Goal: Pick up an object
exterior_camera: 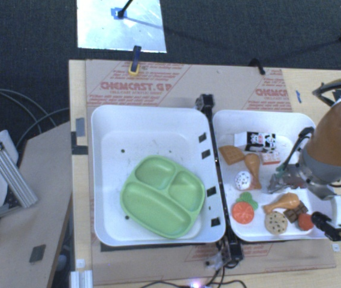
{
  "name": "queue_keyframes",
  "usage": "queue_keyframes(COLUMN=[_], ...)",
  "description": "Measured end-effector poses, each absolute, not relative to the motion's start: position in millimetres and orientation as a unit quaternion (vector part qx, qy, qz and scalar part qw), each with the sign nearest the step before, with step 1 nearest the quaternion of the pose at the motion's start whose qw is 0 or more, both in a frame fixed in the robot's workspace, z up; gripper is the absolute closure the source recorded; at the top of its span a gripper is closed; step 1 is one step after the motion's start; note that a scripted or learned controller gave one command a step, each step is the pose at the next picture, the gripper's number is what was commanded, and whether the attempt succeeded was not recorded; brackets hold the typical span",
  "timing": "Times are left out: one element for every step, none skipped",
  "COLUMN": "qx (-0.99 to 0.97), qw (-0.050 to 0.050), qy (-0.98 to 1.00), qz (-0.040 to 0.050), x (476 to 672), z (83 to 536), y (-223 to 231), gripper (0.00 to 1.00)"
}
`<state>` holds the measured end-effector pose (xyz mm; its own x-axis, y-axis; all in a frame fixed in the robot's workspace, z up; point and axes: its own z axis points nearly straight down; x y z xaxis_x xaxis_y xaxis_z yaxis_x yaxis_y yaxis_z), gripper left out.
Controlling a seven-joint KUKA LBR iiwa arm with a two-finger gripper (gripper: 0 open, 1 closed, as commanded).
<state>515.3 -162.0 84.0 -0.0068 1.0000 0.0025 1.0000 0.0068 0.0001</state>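
Note:
The right bin (290, 120) holds several toy foods. A black-and-white carton (260, 141) lies at the back, with a brown toast piece (231, 155) and a tan cone (253, 164) in front of it. A speckled white egg (243, 180) and a red tomato (243, 211) lie near the left wall. A cookie (275, 222), a drumstick (284, 202), a brown block (296, 212) and a small red piece (305, 221) sit along the front. My gripper (277, 183) hangs low in this bin, just above the drumstick and right of the egg.
The left bin (116, 131) holds a green divided plate (162, 195). The arm's orange band (338, 138) covers the right bin's right side. Cardboard lies under both bins, and a metal sheet (120, 15) lies at the back.

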Motion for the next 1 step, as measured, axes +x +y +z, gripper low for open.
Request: queue_keyframes(qx=[-0.703], qw=[-0.003], qy=[-0.711], qz=[-0.0040], x=[493.8], z=[190.2], y=[-101.9], gripper=[1.00])
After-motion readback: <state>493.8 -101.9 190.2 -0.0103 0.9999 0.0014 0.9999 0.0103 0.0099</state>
